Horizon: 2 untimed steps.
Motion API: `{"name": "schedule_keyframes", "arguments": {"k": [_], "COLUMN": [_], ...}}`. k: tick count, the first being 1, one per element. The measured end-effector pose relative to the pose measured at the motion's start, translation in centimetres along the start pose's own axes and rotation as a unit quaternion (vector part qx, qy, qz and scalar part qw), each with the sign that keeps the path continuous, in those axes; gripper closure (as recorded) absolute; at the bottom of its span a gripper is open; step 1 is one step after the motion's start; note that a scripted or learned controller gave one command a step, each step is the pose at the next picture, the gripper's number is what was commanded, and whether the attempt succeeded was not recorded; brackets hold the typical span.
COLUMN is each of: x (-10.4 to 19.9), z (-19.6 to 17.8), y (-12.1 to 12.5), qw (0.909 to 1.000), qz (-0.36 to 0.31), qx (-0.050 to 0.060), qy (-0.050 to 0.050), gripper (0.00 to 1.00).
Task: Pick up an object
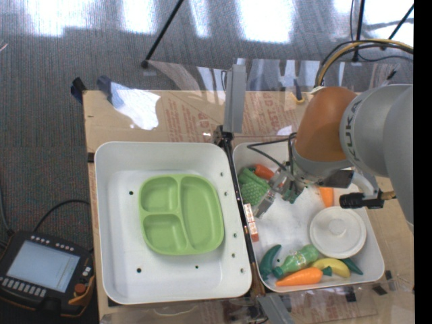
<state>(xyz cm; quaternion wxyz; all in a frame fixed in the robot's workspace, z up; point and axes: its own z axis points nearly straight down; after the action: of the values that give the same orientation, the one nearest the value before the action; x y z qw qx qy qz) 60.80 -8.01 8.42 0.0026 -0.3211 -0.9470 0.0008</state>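
- Grey carpet striped with window light surrounds the brown bench, and a black teach pendant lies on the floor off the bench's near left corner.
- Two shallow white bins sit side by side on the bench: left white bin towards the left edge, right white bin towards the right edge.
- Left bin carries a light green plastic divided plate, flat and roughly central.
- Over the right bin now: the grey arm with its orange band reaches in from the right, and the gripper hangs low over that bin's far left part.
- Whether the fingers are apart or together, I cannot tell; nothing is seen clamped between them.
- Just beside the gripper lies a green ribbed toy vegetable, with a small orange piece touching it.
- A round white lid-like dish sits near the bin's right side.
- Along the near edge: a dark green curved toy, an orange toy carrot, a yellow toy banana.
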Motion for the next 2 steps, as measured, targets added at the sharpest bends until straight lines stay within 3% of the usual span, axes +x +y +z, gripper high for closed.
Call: {"name": "schedule_keyframes", "arguments": {"k": [1, 2], "x": [0.3, -1.2], "z": [0.0, 0.0], "y": [-0.8, 0.3], "qw": [0.9984, 0.9678], "qz": [0.057, 0.252], "qx": [0.000, 0.000], "qy": [0.001, 0.000], "gripper": [0.00, 0.00]}}
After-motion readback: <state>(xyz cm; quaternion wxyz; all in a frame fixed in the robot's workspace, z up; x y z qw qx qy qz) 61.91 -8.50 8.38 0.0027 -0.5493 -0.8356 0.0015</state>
